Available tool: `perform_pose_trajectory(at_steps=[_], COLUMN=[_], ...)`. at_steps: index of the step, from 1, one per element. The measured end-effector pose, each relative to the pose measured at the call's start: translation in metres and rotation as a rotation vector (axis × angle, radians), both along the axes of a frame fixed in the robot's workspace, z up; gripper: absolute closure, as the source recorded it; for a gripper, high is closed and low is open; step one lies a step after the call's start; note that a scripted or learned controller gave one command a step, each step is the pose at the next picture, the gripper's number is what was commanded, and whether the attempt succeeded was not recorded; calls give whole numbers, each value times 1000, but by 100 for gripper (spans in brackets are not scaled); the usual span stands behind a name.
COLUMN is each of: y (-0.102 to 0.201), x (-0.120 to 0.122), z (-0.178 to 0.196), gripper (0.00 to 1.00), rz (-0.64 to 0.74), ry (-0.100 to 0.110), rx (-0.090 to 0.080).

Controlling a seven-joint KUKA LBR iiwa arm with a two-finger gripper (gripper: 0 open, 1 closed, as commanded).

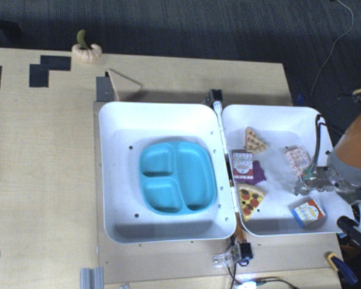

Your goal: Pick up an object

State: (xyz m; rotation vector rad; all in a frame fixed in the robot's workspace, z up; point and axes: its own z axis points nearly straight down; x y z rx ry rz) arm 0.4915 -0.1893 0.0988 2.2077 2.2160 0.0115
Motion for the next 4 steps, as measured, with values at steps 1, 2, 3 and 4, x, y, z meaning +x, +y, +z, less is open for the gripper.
perform_pose_trajectory(at_steps=[1, 2, 3, 4], y=[-16, -16, -16, -16], x=[69, 141, 150, 175], z=[11, 10, -9, 19], gripper=[100, 100, 100, 100], rz=[2, 3, 4, 4], ry=[10, 10, 10, 9], rx=[3, 3, 3, 3])
